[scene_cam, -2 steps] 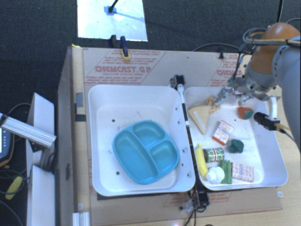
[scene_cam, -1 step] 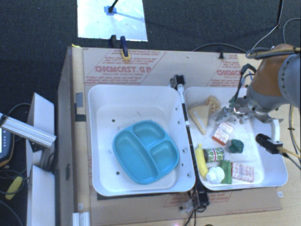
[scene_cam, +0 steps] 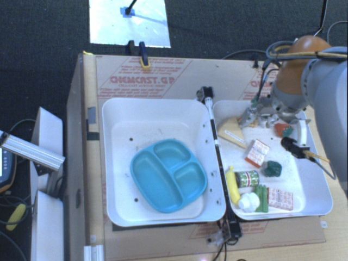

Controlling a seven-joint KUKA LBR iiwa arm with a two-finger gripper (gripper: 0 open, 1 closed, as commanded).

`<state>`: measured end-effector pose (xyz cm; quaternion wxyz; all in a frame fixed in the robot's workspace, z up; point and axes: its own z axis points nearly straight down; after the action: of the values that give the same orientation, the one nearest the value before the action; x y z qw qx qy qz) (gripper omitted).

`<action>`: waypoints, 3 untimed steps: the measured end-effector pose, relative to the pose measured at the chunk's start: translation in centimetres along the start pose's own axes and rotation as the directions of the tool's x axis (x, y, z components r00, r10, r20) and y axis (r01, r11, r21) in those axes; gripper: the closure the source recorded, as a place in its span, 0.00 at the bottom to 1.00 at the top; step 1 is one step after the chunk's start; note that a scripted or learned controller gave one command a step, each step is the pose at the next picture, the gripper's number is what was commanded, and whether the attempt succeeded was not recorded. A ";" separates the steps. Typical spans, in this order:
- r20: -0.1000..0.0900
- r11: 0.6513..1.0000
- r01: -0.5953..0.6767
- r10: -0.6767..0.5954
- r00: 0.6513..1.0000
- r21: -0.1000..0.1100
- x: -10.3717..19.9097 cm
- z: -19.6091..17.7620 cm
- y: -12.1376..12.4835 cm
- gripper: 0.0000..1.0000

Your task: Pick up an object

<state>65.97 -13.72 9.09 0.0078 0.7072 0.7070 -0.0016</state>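
Status: pick not yet made, nothing seen lifted. Hand (scene_cam: 255, 115) low over far edge of right bin (scene_cam: 321, 197), near pale wedge (scene_cam: 231, 129); grip state cannot tell (blurred, arm overlaps). Candidates lie in right bin: red-white packet (scene_cam: 256, 152), green can (scene_cam: 247, 178), banana (scene_cam: 232, 185). Left bin (scene_cam: 117, 145) holds blue tray (scene_cam: 167, 174)
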 end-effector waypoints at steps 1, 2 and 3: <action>-0.012 1.000 0.002 -0.002 1.000 0.008 -3.3 0.6 -4.5 0.00; -0.015 1.000 0.007 -0.006 1.000 0.020 -0.2 0.6 0.7 0.00; -0.012 1.000 0.001 -0.001 1.000 0.008 -4.8 0.6 -7.2 0.00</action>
<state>58.73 -18.50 8.46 0.0009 0.7067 0.7075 -0.0001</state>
